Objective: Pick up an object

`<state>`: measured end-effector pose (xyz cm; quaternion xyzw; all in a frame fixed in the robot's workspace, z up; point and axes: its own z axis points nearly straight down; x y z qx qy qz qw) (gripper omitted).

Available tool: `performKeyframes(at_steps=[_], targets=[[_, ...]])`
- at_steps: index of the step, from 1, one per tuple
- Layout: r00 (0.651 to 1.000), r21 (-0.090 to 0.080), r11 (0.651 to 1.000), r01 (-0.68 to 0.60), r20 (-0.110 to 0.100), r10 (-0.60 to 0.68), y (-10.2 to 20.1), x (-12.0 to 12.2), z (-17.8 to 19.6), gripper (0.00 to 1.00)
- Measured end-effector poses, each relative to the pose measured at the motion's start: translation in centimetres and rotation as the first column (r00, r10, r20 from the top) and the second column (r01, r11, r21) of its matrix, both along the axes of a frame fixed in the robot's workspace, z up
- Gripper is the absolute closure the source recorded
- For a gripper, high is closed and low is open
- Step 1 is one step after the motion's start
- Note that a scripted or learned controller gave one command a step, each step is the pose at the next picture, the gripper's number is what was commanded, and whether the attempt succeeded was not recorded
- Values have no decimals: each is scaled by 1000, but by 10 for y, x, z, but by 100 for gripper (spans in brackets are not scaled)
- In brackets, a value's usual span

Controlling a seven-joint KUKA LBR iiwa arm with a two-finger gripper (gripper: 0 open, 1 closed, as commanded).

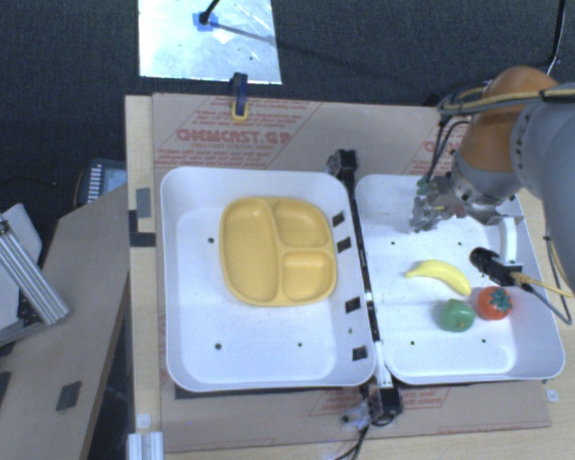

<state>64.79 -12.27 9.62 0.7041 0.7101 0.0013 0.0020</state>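
yellow divided plate [276, 250], left bin [187, 353]

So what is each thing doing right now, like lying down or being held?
Yellow plastic three-compartment plate: lying flat in the left white bin, nothing on it.
Yellow toy banana: lying in the right white bin, not held.
Green round toy fruit: resting in the right bin, touching the tomato.
Red toy tomato: resting beside it.
Gripper: above the right bin's far side, holding nothing I can see.

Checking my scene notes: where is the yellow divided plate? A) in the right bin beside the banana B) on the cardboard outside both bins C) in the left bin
C: the yellow divided plate lies flat in the left bin, while the banana lies in the right bin.
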Motion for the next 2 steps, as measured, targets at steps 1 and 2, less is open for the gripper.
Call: performKeyframes(at_steps=[1, 2], targets=[[1000, 0, 1000, 2, 3, -2, 5, 3, 64, 100], [1000, 0, 1000, 1, 2, -1, 7, 12, 111, 100]])
